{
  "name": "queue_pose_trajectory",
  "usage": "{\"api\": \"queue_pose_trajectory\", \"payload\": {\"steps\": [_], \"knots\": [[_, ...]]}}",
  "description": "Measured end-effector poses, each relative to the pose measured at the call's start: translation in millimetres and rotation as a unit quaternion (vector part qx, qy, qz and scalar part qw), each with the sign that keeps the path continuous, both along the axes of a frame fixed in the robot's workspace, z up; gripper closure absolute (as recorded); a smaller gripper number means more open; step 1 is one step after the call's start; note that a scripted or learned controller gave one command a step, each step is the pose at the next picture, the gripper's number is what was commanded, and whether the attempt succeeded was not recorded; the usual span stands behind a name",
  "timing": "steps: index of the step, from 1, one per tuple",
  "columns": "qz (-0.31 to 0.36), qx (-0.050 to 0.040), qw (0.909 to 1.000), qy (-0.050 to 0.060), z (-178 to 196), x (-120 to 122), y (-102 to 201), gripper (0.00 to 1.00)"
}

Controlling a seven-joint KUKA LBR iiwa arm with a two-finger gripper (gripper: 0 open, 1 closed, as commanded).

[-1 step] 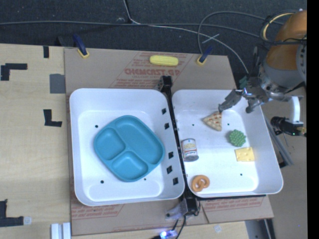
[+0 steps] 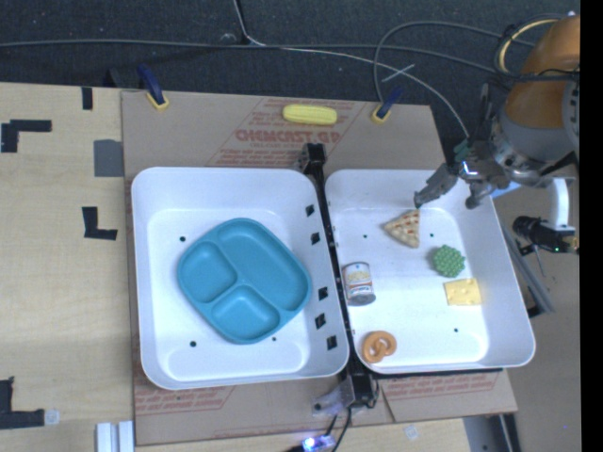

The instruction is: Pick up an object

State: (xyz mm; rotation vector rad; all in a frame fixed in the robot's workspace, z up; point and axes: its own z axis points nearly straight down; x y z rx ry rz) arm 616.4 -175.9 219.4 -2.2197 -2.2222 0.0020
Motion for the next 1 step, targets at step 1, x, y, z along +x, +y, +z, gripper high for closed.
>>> {"api": "queue_pose_trajectory", "payload": {"steps": [1], "knots": [[0.0, 0.0003, 1.0, 0.003, -64.8, -2.2, 2.7, 0.0]]}}
